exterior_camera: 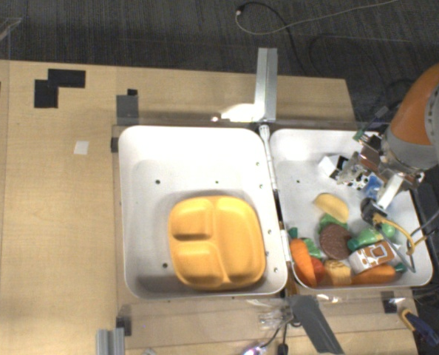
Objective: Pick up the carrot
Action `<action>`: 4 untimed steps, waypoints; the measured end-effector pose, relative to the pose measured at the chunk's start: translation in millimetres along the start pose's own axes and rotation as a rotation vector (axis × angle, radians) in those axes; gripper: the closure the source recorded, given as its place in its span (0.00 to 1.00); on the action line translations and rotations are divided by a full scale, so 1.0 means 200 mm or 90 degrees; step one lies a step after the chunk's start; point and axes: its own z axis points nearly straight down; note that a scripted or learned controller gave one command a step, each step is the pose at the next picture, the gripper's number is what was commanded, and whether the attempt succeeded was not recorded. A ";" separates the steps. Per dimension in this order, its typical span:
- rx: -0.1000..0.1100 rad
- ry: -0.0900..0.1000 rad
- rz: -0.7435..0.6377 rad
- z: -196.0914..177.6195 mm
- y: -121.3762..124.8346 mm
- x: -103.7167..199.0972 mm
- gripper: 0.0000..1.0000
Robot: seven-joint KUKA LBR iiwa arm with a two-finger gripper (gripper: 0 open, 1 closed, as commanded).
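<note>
Two white bins sit side by side: the left bin holds one yellow divided tray toward its front edge. The right bin holds one carrot in its front left corner, touching one brown patty, with one banana nearby. The gripper hovers over that bin's rear right area, holding nothing.

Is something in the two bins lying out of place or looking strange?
Nothing looks spilled or broken. The yellow tray lies a little askew in the left bin. In the right bin, the carrot and other toy food are heaped in the near corner, touching each other.
</note>
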 end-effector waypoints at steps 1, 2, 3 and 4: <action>-0.001 0.000 -0.007 -0.05 0.00 0.01 1.00; 0.002 0.000 0.103 -0.15 -0.41 0.10 1.00; 0.000 0.000 -0.037 -0.32 -0.28 0.10 1.00; -0.002 0.001 -0.041 -0.37 -0.28 0.11 1.00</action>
